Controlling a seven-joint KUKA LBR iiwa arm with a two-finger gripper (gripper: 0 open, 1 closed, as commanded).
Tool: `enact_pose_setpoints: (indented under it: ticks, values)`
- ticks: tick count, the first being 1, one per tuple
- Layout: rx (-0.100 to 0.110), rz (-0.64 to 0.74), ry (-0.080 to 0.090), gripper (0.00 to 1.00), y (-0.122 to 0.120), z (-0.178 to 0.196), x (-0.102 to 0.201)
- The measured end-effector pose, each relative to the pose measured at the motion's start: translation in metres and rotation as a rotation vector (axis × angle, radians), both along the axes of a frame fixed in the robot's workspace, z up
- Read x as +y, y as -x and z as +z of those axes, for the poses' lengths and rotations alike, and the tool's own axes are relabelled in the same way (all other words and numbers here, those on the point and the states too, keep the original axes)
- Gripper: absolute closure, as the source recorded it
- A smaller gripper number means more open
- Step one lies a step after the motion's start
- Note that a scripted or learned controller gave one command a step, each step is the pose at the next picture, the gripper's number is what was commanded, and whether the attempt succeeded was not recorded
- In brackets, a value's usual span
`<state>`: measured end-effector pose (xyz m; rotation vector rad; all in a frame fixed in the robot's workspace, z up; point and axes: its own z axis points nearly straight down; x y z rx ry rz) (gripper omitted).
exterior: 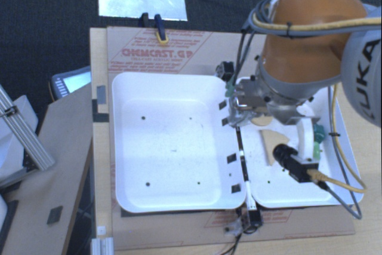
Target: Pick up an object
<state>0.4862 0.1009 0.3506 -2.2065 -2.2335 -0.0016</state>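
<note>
My arm [310, 33] reaches in from the right and hangs over the right bin [280, 191], its orange band covering much of the bin's back half. The gripper [242, 106] sits low under the wrist, close to the bin's left wall near the divider. A tan wedge-shaped piece [272, 144] lies on the bin floor just right of the gripper. A tan rounded piece [261, 121] peeks out from under the wrist. A white object with a green part [308, 137] lies further right. The arm hides whatever else is in the bin.
The left bin [170, 140] stands beside the right one, its rim touching along the middle. A black fitting with a yellow cable [295, 165] hangs from the arm over the right bin's front. A cardboard sheet [158, 52] lies under both bins.
</note>
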Motion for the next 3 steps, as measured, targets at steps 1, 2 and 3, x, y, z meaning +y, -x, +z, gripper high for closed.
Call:
enact_pose_setpoints:
  ticks: [1, 2, 3]
  values:
    - [-0.012, -0.006, -0.001, 1.00, -0.001, 0.121, 0.008]
    - [0.000, -0.003, 0.001, 1.00, 0.000, 0.083, 0.072]
    - [-0.012, -0.004, -0.003, 1.00, -0.022, 0.179, 0.117]
